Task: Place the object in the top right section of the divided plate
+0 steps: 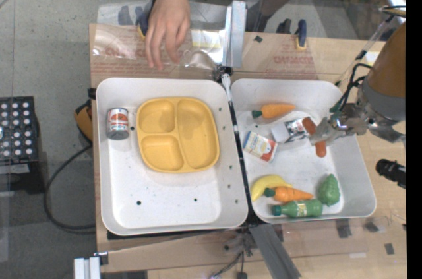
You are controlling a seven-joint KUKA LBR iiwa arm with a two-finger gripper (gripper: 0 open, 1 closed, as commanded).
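my end effector (324, 134) right of frame, grip state unreadable | risk: sausage (320, 150) slips free before reaching yellow divided plate (178, 134) | human hand (166, 33) near

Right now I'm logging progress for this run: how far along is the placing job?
Early stage. Done: nothing yet; the yellow divided plate in the left bin holds no item in any section. In hand: the end effector is down in the right bin beside a small reddish object; whether it grips anything is unclear. Left: securing an object, carrying it over, and setting it in the plate's top right section.
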